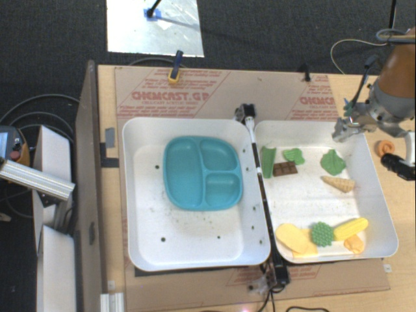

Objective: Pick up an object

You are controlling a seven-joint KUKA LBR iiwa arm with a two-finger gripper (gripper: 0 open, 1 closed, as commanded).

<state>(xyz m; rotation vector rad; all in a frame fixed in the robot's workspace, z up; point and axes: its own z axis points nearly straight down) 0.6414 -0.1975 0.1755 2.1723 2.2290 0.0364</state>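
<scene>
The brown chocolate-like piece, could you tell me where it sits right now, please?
The brown piece lies in the right bin, near its far left corner, between the green strip by the divider and a small green leaf.

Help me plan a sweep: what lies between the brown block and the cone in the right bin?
In the camera view, only bare white bin floor lies between the brown block and the cone.

left bin point(140, 239) — plate point(202, 173) inside | right bin point(383, 229) — food pieces point(323, 233) scattered
</scene>
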